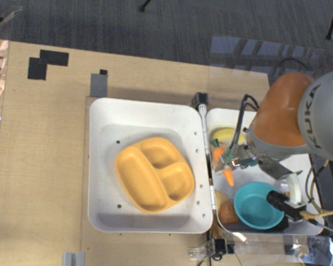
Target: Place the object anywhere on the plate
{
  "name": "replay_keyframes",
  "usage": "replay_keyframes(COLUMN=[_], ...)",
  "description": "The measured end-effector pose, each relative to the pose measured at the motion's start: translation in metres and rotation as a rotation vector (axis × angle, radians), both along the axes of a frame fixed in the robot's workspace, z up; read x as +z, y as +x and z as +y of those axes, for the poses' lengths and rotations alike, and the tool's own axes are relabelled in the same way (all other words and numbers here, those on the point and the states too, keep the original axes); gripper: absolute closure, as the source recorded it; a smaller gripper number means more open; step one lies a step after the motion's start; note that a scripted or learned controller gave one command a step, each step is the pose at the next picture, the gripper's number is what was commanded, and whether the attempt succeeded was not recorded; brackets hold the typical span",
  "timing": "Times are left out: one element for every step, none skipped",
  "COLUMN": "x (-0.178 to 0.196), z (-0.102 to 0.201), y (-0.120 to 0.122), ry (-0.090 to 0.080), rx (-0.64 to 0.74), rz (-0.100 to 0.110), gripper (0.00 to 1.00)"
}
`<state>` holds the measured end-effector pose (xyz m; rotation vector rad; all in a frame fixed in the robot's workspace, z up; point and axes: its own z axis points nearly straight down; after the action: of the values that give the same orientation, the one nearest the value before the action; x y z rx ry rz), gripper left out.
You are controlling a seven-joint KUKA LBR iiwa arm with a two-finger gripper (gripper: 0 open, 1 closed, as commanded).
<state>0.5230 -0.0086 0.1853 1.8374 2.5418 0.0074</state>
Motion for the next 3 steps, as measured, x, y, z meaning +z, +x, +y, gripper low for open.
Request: replay_keyframes(x=[0.0,0.011,0.016], z=[0.0,0.001,0.077], y=[0.0,0.003,0.0], ry=[0.0,0.001,0.002], rx=[0.0,0.006,0.042], rz=[0.0,-0.008,0.001], gripper=[0.0,1.0,1.0])
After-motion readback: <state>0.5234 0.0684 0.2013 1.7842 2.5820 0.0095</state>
